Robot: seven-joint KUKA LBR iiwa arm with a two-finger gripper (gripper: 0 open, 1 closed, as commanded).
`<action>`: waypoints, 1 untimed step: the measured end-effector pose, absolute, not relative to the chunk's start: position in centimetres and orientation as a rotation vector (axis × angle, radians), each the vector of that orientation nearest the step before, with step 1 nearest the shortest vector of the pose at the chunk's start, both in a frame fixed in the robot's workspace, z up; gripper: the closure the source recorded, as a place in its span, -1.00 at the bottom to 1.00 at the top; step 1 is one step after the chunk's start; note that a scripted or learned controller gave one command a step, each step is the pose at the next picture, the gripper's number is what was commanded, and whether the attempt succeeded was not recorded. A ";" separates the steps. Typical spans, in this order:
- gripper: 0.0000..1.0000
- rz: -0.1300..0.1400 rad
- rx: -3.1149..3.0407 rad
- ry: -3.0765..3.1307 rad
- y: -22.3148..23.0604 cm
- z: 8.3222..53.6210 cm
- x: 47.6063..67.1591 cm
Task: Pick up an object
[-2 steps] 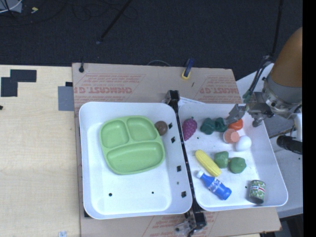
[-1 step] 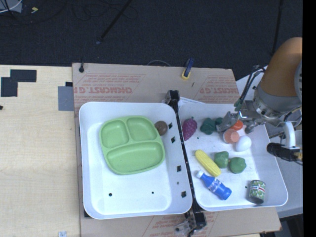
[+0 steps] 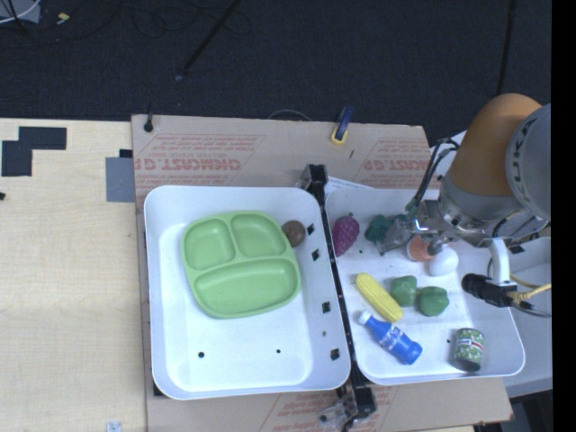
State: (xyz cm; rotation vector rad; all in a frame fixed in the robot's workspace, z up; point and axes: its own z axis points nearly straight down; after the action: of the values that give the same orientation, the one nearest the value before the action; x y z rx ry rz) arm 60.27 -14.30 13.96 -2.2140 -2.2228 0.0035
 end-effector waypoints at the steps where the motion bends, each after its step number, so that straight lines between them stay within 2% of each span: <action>1: -1.00 0.003 -2.218 -2.219 -14.1 8.7 60.3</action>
State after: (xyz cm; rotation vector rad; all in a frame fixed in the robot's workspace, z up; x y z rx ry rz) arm 60.26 -14.06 8.67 -2.2181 -2.2192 0.0032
